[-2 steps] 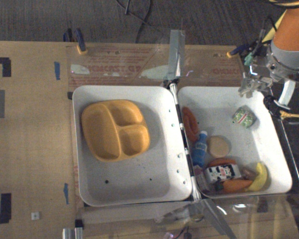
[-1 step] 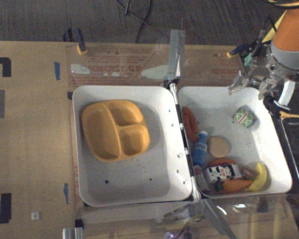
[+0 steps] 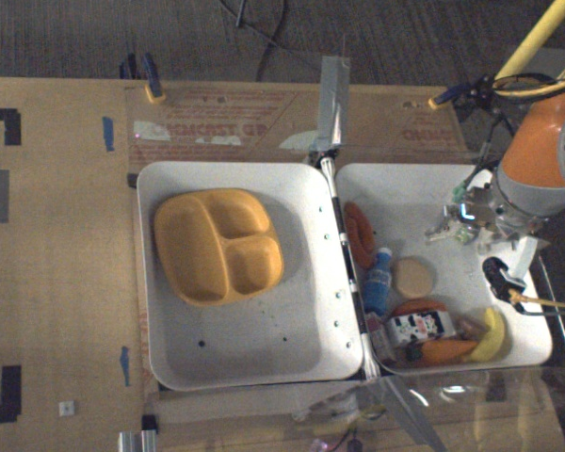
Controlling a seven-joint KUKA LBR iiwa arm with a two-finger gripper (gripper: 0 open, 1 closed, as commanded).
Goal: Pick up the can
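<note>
Red print runs upside down along the cardboard sheet [image 3: 292, 125] at twelve o'clock of the bins; no word is legible.

The left white bin [image 3: 169, 347] offers open floor along its front and right side; only the yellow-orange divided plastic plate [image 3: 217, 245] takes up its rear left part. The right white bin [image 3: 405, 182] is bare across its rear and middle. Its left wall is lined by a reddish-brown sausage-shaped toy [image 3: 360, 234] and a blue plastic bottle [image 3: 378, 282], with a round tan can top [image 3: 414, 277] just beside the bottle. The front edge is crowded: a black-and-white carton [image 3: 420, 327], an orange carrot-like piece [image 3: 444, 351] and a yellow banana [image 3: 491, 335] lie packed together. The grey arm with its orange band [image 3: 537, 158] overhangs the right rim.
</note>
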